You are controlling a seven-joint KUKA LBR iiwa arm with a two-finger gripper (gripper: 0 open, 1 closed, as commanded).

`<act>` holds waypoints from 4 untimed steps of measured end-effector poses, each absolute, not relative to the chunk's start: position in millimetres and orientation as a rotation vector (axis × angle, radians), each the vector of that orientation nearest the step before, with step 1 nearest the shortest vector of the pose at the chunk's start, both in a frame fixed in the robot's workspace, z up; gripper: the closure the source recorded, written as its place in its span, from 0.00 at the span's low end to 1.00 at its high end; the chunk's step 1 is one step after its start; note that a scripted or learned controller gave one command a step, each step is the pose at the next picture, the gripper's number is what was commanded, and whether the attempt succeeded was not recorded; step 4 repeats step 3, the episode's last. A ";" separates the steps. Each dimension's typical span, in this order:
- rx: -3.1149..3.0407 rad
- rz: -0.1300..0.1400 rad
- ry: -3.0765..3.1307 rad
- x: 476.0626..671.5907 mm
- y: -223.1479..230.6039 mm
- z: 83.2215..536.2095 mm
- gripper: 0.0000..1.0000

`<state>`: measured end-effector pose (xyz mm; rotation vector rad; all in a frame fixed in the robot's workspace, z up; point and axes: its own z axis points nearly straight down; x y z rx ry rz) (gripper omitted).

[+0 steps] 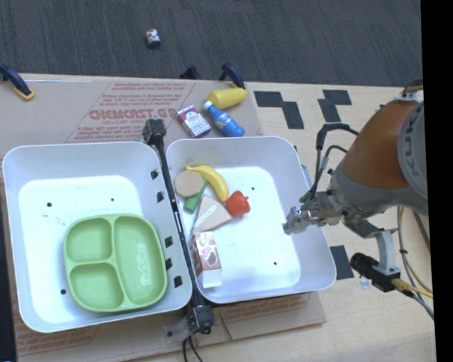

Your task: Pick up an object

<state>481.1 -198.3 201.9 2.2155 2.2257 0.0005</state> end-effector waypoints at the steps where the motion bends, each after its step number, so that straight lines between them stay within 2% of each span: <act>1: 2.217 0.000 2.228 476.9 -195.0 203.4 1.00; 2: 2.216 -0.002 2.230 476.6 -191.0 192.5 1.00; 4: 2.215 0.001 2.227 477.2 -189.1 203.8 1.00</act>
